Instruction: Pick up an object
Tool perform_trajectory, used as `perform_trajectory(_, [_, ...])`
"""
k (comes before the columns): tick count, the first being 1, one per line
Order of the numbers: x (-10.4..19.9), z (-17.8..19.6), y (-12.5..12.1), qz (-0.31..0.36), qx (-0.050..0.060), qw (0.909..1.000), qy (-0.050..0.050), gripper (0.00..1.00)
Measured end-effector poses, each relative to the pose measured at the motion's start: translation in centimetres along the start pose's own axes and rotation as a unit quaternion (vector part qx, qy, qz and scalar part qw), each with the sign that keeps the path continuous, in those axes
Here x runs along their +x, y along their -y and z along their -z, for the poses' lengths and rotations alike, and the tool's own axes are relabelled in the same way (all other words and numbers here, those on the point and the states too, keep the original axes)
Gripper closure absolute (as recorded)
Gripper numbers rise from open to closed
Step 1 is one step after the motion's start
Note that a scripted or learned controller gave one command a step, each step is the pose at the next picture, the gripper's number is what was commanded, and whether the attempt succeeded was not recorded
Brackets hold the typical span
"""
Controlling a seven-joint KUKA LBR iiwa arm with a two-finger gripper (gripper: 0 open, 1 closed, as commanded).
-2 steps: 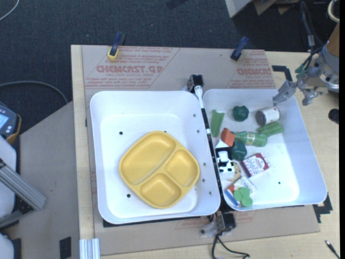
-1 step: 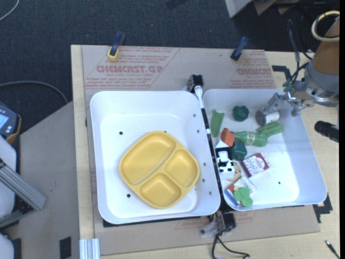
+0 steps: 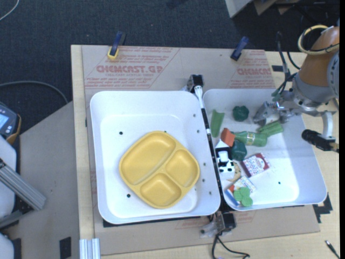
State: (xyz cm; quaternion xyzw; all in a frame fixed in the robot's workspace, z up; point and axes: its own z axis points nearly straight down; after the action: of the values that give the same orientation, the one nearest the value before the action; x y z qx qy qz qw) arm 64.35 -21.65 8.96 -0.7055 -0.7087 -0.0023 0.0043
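Nearest the lens: yellow three-compartment plastic tray (image 3: 159, 169), flat in the left white bin (image 3: 102, 144). Beside it, right white bin (image 3: 307, 182) cluttered along its left side: green round lid (image 3: 240, 112), green plastic bottle lying sideways (image 3: 260, 135), orange block (image 3: 228, 136), red-and-white sachet (image 3: 255, 164), black-and-white cow-patterned toy (image 3: 227, 168). Two-finger gripper (image 3: 268, 114) low over the bottle's upper end, just beside it. Cannot tell how far apart the fingers stand, nor whether anything is gripped.

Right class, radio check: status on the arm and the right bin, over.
Gripper low in right bin, far side. Green bottle beside it, not seen held. Clutter along bin's left. Yellow tray in left bin.
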Motion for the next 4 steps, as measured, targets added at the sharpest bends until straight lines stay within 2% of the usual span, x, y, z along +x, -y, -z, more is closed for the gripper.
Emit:
perform_trajectory(1, [-0.4, 1.3, 0.0, -0.001, -0.002, 1.0000, 0.005, 1.00])
perform_trajectory(2, [0.2, 7.3, 0.4, -0.002, -0.004, 1.0000, 0.006, 1.00])
perform_trajectory(3, [-0.2, 13.2, -0.5, -0.002, -0.006, 1.0000, 0.007, 1.00])
perform_trajectory(4, [-0.2, 13.6, -0.6, -0.002, -0.004, 1.0000, 0.006, 1.00])
